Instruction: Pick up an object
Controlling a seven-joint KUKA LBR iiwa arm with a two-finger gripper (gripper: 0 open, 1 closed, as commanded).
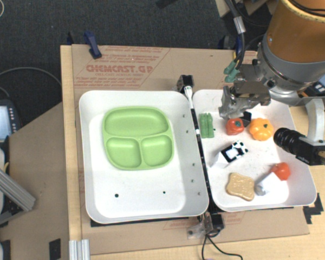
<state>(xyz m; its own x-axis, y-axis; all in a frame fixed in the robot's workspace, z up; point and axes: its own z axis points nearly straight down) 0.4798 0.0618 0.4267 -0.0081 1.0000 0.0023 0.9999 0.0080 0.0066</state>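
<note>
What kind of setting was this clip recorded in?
Probably a robot lab's test bench: two white bins clipped to a brown board, toy food like a pumpkin and toast, and loose cables.

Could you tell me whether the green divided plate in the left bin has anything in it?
Empty. The green divided plate lies flat in the left bin, and all three compartments show only bare green surface.

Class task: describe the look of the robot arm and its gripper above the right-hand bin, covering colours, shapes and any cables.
The arm is a thick rounded grey cylinder with a broad orange band above the wrist. Below it sits a blocky grey metal gripper. Dark cables and a green connector run down its left side.
</note>
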